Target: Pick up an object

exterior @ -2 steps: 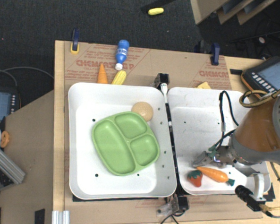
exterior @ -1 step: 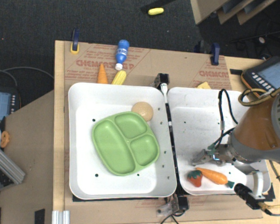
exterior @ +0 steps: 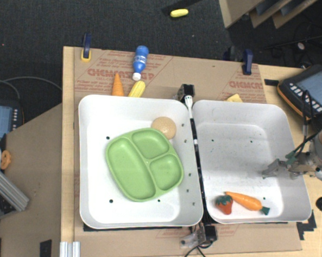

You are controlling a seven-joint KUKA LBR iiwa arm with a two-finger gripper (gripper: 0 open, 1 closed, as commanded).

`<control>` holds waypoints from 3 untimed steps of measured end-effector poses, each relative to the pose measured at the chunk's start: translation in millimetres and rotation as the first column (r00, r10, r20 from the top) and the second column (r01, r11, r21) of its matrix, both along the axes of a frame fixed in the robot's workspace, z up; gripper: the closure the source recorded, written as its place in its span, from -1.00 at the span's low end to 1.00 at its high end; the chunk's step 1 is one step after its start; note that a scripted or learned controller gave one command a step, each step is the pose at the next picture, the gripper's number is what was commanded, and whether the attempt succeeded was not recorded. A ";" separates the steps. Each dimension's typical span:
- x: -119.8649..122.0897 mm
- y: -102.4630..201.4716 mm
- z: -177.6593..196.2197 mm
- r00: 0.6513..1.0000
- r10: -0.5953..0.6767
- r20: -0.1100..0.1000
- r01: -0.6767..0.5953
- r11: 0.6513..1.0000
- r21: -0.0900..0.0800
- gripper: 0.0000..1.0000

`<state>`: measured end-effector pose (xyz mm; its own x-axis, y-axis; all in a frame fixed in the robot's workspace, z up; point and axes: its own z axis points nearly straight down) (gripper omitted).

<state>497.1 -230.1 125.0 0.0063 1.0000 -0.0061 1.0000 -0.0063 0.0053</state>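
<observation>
In the right bin (exterior: 242, 130), an orange toy carrot (exterior: 244, 201) lies near the front wall, with a small red toy (exterior: 224, 204) touching its left end. The left bin (exterior: 89, 148) holds a green divided plate (exterior: 143, 163) and a round beige piece (exterior: 164, 126) by the plate's far edge. My gripper (exterior: 274, 169) reaches in from the right, over the right bin's right side. It sits above and to the right of the carrot, apart from it, with nothing seen in its hold.
Behind the bins on the cardboard lie a blue-and-white bottle (exterior: 139, 61), an orange cone-shaped toy (exterior: 117, 85), a yellow toy (exterior: 137, 88) and a yellow piece (exterior: 234, 98). A handheld pendant (exterior: 310, 93) rests at the right.
</observation>
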 end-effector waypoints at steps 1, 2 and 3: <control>43.0 75.6 -42.8 1.000 0.014 -0.005 -0.014 1.000 0.008 -1.00; 104.3 97.4 -39.8 1.000 0.012 0.001 -0.012 1.000 0.005 -1.00; 34.9 32.5 -40.5 1.000 -0.002 -0.011 0.002 1.000 0.005 -1.00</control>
